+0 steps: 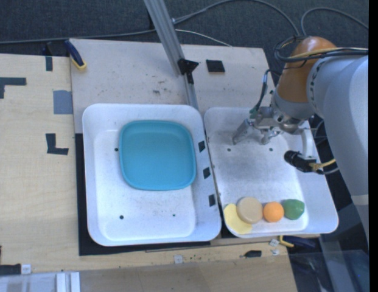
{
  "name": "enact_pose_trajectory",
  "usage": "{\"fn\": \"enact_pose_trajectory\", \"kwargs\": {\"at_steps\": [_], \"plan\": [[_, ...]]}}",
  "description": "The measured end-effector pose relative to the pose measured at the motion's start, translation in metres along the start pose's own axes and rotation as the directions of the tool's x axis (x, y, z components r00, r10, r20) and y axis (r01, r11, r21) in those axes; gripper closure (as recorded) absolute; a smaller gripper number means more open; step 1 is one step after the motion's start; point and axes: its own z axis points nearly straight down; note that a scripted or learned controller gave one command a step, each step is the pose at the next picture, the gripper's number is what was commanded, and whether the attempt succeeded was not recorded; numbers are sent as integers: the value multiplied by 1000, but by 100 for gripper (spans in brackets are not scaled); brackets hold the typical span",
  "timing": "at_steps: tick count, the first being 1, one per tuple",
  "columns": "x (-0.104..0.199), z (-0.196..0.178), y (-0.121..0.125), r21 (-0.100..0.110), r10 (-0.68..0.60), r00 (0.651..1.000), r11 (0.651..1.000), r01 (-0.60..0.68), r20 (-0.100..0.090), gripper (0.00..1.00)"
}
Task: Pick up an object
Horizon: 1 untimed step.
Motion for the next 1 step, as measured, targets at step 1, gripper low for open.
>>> {"fn": "enact_pose_trajectory", "kwargs": {"at_steps": [1], "plan": [[0,-14,2,-6,-1,1000,1000,1,1,100]]}}
